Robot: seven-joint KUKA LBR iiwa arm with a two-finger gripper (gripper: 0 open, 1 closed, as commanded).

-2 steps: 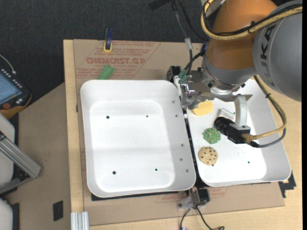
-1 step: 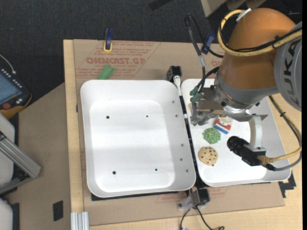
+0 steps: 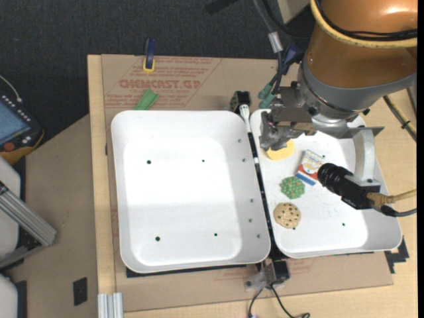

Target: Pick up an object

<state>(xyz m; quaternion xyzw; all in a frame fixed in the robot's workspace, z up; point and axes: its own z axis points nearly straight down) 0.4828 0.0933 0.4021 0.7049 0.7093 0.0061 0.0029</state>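
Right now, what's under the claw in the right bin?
A yellow object lies under the claw, only its lower edge showing; the rest is covered, so contact is unclear. Nearby in the right bin: a green object, a cookie-like disc, a small box.

A yellow piece (image 3: 281, 152) lies at the right bin's (image 3: 344, 240) far left, partly hidden; a small white, red and blue box (image 3: 309, 165) sits nearby; a green knobbly ball (image 3: 291, 187) rests beside it; a speckled tan cookie (image 3: 287, 214) lies flat nearer.

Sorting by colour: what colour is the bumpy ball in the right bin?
Green, in the camera view.
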